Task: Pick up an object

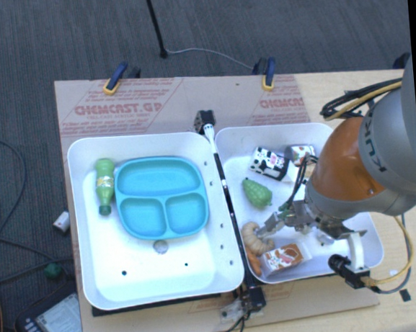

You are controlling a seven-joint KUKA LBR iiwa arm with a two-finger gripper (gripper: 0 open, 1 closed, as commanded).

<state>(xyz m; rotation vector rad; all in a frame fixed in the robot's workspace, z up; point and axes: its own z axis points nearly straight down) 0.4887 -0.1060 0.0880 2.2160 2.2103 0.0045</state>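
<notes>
- Over the right white plastic bin (232, 188), camera view: grey KUKA arm (388, 153) with orange band reaches in from the right, wrist low above the bin's middle.
- Two-finger gripper (281, 220) sits under the wrist, near the bin floor, between the green item and the lower packet; jaw state: cannot tell, metal parts are small and partly hidden by the wrist.
- Nothing visibly between its jaws.
- Right bin contents, candidate objects to pick:
  - green lumpy rounded toy object (257, 192), left-centre of the bin, just up-left of the gripper.
  - black-and-white cow-patterned small carton (268, 162), near the far wall.
  - small silver-and-dark packaged item (300, 152), just beside the carton, next to the arm's orange band.
  - tan croissant-shaped pastry toy (253, 239), against the bin's left wall, near corner.
  - orange-red snack packet with white label (283, 258), by the near wall, touching or just beside the pastry.
- Left white plastic bin (81, 209): light-blue three-compartment plastic tray (161, 196) lies flat in the middle; green plastic bottle with pale label (105, 185) lies just left of the tray; small grey round piece (161, 246) just below the tray's near edge.
- Both bins rest side by side on a brown cardboard sheet (116, 108) with red print, held by blue-yellow clamps (116, 78) at the far edge.
</notes>
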